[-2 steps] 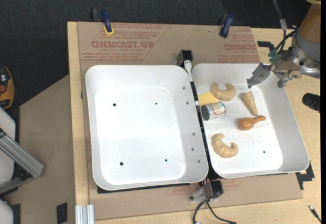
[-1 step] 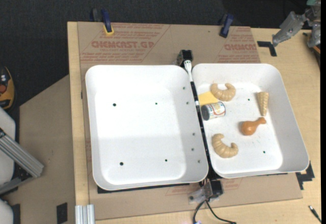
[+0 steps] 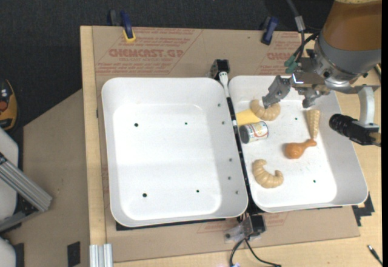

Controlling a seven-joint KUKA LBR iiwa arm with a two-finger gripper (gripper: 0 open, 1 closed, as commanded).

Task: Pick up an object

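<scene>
My gripper (image 3: 289, 101) hangs over the far part of the right bin (image 3: 348, 184), open, with nothing between its fingers. Its left finger (image 3: 273, 93) ends just above a tan curved pastry (image 3: 268, 112). The right finger (image 3: 309, 98) stands above a pale cone-shaped piece (image 3: 313, 122). Left of the pastry lies a yellow block (image 3: 245, 118), and a small can (image 3: 253, 132) lies on its side below it. A brown drumstick (image 3: 298, 148) sits mid-bin, and a second curved pastry (image 3: 267, 175) lies nearer the front.
The left bin (image 3: 121, 102) sits beside the right one, the two joined by a black-studded divider (image 3: 235, 138). Both rest on a cardboard sheet (image 3: 182, 47) held by blue clamps (image 3: 126, 23). A black fitting (image 3: 351, 128) juts from the arm's right side.
</scene>
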